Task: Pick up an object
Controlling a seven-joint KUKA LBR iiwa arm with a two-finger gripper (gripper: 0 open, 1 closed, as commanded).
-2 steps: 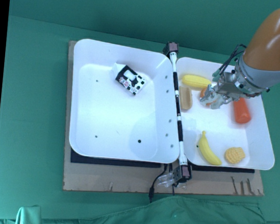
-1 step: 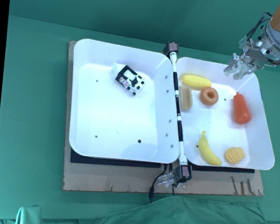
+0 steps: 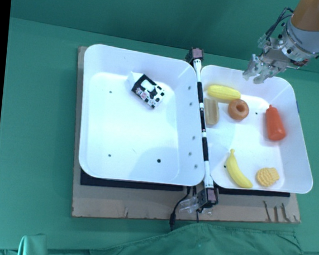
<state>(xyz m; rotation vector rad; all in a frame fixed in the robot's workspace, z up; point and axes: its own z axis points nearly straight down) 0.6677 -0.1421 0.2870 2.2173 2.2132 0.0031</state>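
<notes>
Green-draped bench: nothing is held yet by the gripper (image 3: 260, 71), poised narrowly parted above the right bin (image 3: 301, 140).

You see two smooth, glossy white plastic bins (image 3: 90, 145) on a matt brown cardboard sheet (image 3: 123, 207). Matt green cloth (image 3: 32, 112), creased, covers your bench.

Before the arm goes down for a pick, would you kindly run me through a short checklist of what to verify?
1. Hand carrying nothing: ok.
2. Hand over the right bin: ok, above its far rim.
3. Hand lined up over one item: not ok; corn and donut lie nearer the camera.
4. Donut apart from its neighbours: ok.
5. Finger opening: cannot tell.
</notes>
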